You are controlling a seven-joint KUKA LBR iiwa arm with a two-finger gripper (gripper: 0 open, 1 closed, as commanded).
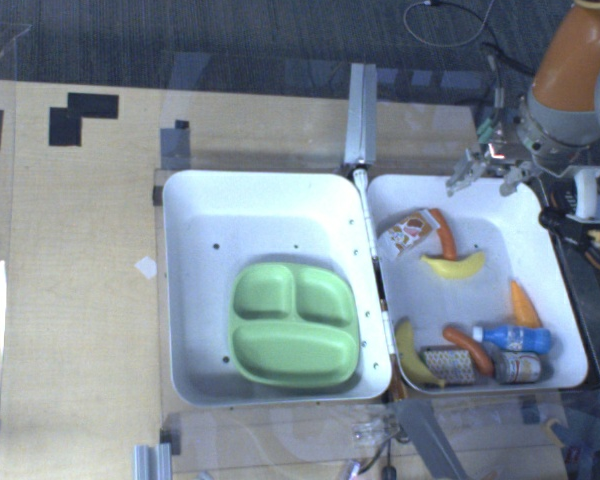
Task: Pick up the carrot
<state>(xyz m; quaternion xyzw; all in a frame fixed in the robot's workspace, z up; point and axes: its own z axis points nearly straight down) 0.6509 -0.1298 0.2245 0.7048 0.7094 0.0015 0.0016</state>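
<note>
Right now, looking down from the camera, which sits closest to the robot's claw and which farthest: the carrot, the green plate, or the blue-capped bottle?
From the gripper, above the right bin's far edge:
1. Carrot, by the right bin's right wall.
2. Blue-capped bottle, just past the carrot, toward the near right corner.
3. Green plate, across in the left bin.

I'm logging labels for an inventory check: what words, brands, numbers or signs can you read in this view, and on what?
None can be read.
Snack packet in the right bin: a printed picture, any lettering too blurred.
Bottle with a blue label: print too small to read.
Can beside it: label too blurred.
Carrot, bananas, green divided plate: no markings visible.
</note>
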